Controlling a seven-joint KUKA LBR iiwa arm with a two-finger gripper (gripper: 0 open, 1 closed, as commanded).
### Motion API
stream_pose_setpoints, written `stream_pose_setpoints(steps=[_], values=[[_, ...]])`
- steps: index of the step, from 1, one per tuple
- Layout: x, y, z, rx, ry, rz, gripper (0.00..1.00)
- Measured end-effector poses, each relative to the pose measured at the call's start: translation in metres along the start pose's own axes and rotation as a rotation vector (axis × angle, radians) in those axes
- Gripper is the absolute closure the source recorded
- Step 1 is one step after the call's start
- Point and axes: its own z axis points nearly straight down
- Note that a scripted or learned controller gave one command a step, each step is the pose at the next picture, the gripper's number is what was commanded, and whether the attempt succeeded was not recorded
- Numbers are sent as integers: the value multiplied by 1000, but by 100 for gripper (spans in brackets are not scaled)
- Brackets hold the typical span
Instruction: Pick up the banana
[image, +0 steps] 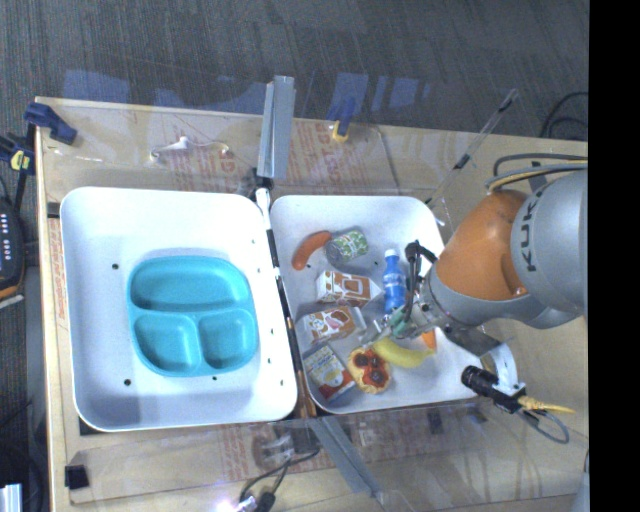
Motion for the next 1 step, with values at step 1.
stream_pose_setpoints(steps=[1], values=[[64, 93, -123, 3, 0, 119, 100]])
